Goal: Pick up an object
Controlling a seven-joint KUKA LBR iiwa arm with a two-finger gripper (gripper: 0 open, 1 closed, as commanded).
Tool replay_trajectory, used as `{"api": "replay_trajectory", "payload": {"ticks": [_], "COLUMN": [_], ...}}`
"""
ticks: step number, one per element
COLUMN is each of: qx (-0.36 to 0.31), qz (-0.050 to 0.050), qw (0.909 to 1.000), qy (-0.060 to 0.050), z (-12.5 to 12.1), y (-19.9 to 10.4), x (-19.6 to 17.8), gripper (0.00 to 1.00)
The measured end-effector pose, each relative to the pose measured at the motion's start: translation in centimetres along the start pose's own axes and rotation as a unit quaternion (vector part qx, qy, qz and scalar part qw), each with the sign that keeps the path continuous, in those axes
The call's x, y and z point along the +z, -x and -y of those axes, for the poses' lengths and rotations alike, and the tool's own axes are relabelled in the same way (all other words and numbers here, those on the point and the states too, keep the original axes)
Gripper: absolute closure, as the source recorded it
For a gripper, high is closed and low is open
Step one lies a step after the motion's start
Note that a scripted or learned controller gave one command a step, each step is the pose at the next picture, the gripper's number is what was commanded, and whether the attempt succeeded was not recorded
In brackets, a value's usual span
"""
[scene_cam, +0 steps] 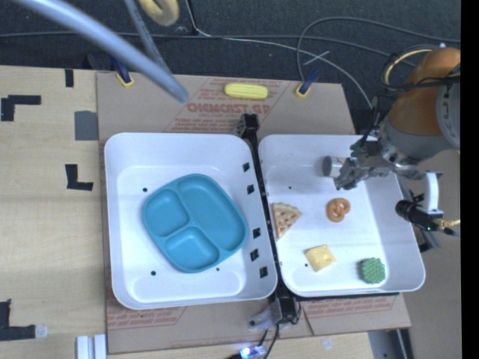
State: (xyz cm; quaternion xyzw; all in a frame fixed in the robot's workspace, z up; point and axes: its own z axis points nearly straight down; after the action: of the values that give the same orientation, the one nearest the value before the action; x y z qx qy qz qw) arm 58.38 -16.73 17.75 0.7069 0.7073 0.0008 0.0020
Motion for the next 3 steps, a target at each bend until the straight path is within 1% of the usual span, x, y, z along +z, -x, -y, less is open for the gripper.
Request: {"api": "replay_trajectory", "payload": {"ticks": [1,2,3], "qx": [0.000,0.000,-0.003], "qz": [0.000,-0.001,-0.002], "qw": [1.0000,1.0000,1.0000], "qy": [0.000,-0.002,-0.003], "z": [-0.2,-0.2,0.3], "y": [1.0,0.9,-5.3], "x": [-5.0,-6.6,-5.8], "gripper": [1.00,1.00,1.00]}}
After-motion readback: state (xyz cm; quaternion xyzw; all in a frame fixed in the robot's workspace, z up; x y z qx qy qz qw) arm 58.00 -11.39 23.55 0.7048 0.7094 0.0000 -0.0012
